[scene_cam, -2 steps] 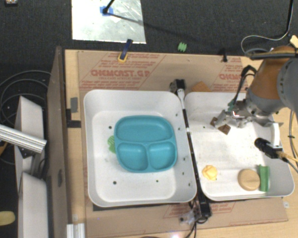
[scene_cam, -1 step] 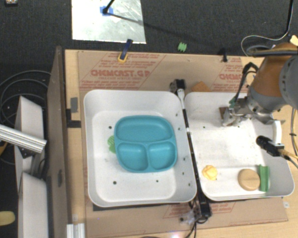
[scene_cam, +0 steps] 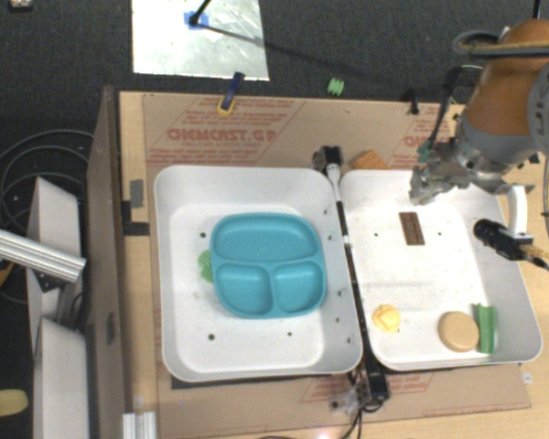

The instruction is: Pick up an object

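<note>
Brown cardboard bench, two shallow white bins side by side; approach step, nothing picked yet.
My gripper (scene_cam: 427, 190) hangs over the far edge of the right white bin (scene_cam: 522, 337); finger state I cannot tell. Small dark brown rectangular block (scene_cam: 412, 228) lies just below my tips, closest candidate. Yellow lump (scene_cam: 386, 317) and tan round disc (scene_cam: 457, 331) sit well beyond. Next: centre over block, descend.

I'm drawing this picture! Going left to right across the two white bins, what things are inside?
Green piece → blue tray → yellow thing → brown block → tan disc → green strip.
</note>
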{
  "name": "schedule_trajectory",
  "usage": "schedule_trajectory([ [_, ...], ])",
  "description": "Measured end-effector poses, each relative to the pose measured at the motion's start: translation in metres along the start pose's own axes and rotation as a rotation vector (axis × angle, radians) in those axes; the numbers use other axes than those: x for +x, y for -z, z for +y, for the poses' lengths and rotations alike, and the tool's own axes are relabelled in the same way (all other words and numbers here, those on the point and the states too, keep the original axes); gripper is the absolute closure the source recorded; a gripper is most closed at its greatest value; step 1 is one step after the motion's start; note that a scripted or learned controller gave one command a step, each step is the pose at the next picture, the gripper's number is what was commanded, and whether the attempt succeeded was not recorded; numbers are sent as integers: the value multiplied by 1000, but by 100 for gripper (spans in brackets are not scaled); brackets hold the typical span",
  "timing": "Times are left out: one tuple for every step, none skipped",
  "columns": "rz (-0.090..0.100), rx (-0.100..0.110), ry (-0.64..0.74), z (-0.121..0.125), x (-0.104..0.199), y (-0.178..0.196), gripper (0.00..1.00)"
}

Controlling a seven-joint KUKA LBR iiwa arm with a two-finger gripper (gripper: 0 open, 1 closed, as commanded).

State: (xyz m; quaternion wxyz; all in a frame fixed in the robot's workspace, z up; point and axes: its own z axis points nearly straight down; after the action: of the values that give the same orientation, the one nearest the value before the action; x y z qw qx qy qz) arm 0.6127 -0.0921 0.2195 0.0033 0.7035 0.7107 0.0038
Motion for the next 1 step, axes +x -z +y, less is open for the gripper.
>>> schedule_trajectory([
  [-1, 7, -6, -1, -4, -7, 0],
])
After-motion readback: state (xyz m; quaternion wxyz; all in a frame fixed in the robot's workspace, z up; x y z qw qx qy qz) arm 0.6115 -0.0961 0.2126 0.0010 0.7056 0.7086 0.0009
